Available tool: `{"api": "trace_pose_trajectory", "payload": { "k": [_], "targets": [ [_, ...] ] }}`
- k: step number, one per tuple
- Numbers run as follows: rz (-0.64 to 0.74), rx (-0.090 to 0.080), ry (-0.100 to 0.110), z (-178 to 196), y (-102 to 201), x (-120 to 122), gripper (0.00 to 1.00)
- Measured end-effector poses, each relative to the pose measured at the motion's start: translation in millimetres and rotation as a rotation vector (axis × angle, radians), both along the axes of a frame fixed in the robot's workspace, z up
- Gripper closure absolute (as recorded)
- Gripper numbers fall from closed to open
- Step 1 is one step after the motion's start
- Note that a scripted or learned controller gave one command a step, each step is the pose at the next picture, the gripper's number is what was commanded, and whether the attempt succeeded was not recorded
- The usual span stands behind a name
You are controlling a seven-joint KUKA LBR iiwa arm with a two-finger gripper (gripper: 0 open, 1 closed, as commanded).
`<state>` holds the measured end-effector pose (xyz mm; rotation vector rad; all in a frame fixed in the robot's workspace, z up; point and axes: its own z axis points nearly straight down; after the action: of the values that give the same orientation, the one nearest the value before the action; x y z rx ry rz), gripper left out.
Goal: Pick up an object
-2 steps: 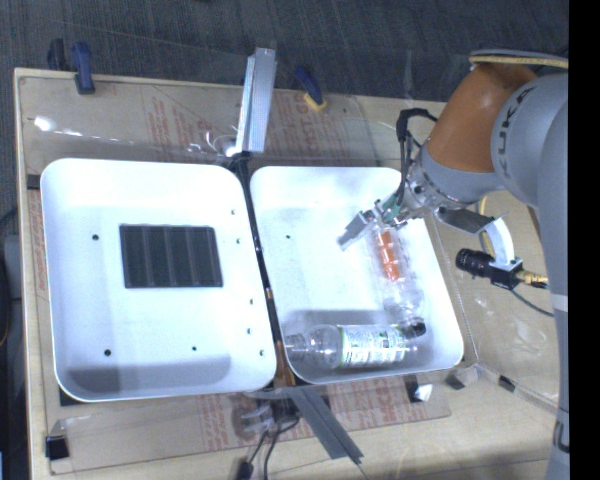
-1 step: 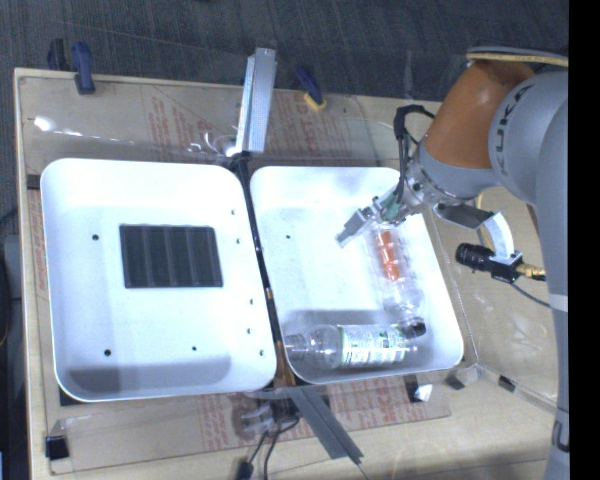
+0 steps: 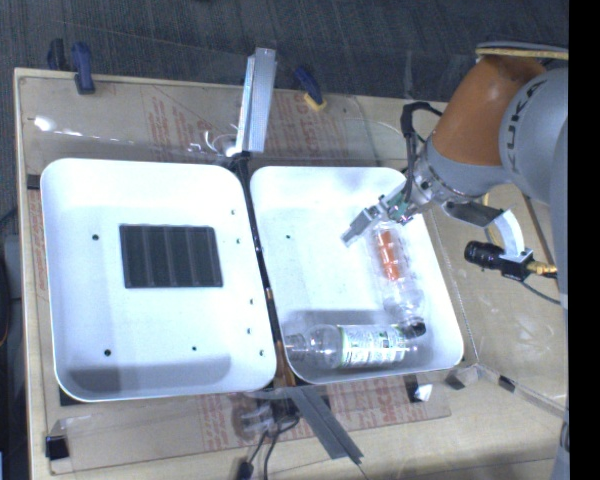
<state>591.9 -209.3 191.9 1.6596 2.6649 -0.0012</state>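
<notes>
The gripper [image 3: 380, 216] hangs over the right bin [image 3: 310, 268] toward its 1 o'clock corner; whether it grips anything cannot be told. Just below it, a clear bottle with orange label [image 3: 392, 263] runs 12 to 6. A second bottle [image 3: 355, 344] lies 9 to 3 along the near wall. Bare floor spreads toward 9 o'clock.

The grey arm [image 3: 500, 118] reached in from three o'clock, its gripper [image 3: 375, 218] angled down toward eight o'clock.
</notes>
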Motion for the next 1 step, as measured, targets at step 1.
{"api": "trace_pose_trajectory", "payload": {
  "k": [1],
  "targets": [
    [0.106, -0.001, 0.000, 4.2, 0.9, 2.5, 0.00]
  ]
}}
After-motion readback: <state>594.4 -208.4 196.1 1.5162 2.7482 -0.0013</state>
